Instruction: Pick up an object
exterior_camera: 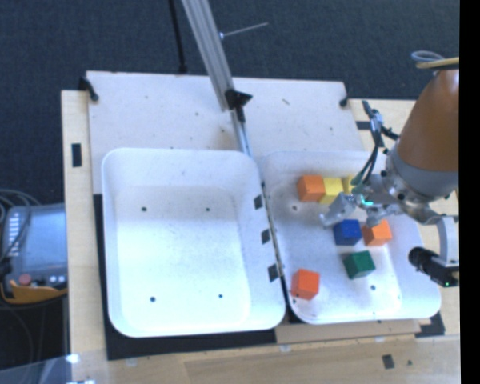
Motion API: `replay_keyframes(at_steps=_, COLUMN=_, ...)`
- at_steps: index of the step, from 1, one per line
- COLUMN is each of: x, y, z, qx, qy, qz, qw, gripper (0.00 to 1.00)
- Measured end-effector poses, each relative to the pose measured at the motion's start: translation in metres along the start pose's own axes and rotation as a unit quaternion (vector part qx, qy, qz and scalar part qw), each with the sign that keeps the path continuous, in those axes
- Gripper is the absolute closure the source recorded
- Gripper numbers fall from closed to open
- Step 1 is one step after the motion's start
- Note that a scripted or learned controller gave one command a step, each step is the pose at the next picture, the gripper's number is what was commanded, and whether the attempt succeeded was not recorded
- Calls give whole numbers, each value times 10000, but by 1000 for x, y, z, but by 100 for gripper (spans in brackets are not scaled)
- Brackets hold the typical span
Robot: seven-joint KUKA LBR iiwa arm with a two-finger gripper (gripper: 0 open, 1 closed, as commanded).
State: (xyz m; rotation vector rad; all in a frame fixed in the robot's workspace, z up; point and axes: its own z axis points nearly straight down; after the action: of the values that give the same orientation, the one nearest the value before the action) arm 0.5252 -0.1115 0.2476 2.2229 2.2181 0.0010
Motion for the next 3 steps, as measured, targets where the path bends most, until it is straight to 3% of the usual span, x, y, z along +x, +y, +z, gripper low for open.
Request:
replay_keyframes(at_steps=1, x=7, y=3, z=59, qx=36, qy=4, qz=12, qw=10000, gripper=0)
replay_keyframes(at_steps=3, x=0, y=8, z=151, qx=-3, qy=-6, qz=6, qw=10000, gripper=0)
